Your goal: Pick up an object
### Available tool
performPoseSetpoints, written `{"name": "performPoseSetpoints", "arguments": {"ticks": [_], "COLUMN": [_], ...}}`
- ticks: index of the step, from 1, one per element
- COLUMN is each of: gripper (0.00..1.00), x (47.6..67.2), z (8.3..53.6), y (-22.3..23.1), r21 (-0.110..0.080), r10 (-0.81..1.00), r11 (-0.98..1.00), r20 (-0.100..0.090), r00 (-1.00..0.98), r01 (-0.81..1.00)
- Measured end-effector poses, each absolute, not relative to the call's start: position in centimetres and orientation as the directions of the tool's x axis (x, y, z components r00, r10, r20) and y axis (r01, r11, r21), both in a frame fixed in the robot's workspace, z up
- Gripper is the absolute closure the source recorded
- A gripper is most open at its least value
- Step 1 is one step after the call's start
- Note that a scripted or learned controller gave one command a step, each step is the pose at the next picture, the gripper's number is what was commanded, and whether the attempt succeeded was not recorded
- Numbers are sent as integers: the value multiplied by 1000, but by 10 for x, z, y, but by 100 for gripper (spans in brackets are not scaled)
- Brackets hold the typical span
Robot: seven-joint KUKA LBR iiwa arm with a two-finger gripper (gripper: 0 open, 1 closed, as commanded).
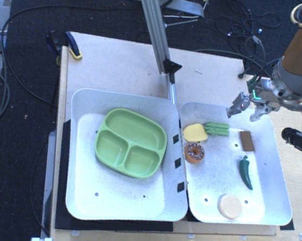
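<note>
The right bin (275, 176) holds several small items: a yellow piece (194, 132), a green ridged piece (217, 128) beside it, a sprinkled donut (194, 152), a brown block (247, 140), a green chili pepper (245, 172) and a pale round disc (230, 206). My gripper (248, 109) hangs above the bin's far edge, up and right of the green ridged piece. Its two fingers stand apart with nothing between them.
The left bin (77, 190) carries a light green divided plate (131, 142). A slanted metal pole (157, 31) runs down to the gap between the bins. Cables lie on the dark floor around the bench.
</note>
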State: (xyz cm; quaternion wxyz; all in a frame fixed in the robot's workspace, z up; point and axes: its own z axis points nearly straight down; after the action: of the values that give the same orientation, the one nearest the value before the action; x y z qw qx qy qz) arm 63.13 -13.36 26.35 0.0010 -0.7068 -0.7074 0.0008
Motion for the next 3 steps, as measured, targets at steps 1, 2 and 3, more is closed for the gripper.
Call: {"name": "performPoseSetpoints", "arguments": {"ticks": [1, 2, 3], "gripper": [0, 0, 0], "x": [632, 635, 635], "z": [265, 203, 161], "y": [-134, -129, -126], "r21": [0, -2, -2], "r10": [1000, 1000, 1000], "r11": [1, 1, 1], "r20": [0, -1, -1], "r00": [-1, -1, -1], "r01": [1000, 1000, 1000]}}
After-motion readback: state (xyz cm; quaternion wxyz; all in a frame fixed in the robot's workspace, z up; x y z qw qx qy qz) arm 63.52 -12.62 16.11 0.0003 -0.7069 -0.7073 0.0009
